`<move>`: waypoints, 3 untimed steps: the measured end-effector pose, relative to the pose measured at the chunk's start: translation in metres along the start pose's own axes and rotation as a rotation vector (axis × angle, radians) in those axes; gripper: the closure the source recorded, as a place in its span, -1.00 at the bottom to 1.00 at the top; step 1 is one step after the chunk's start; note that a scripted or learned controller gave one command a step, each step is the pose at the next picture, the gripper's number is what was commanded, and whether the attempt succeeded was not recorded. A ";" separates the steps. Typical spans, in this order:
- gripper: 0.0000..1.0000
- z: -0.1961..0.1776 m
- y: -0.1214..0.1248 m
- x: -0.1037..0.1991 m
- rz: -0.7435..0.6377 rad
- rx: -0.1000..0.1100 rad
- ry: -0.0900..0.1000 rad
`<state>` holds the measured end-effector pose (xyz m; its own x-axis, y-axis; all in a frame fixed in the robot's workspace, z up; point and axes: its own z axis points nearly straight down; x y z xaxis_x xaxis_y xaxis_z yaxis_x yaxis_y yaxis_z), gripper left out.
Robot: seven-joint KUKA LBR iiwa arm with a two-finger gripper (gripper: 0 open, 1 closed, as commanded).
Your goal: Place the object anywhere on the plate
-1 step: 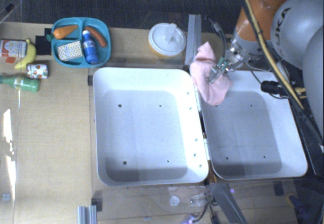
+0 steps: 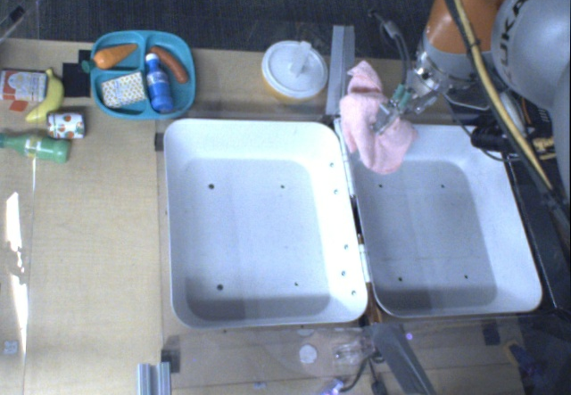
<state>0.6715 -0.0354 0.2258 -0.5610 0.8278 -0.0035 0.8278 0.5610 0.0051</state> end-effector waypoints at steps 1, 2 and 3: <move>1.00 0.000 0.003 0.046 -0.404 0.001 0.002; 1.00 -0.011 -0.005 0.097 -0.807 -0.001 0.003; 1.00 -0.017 -0.020 0.147 -0.980 -0.001 0.003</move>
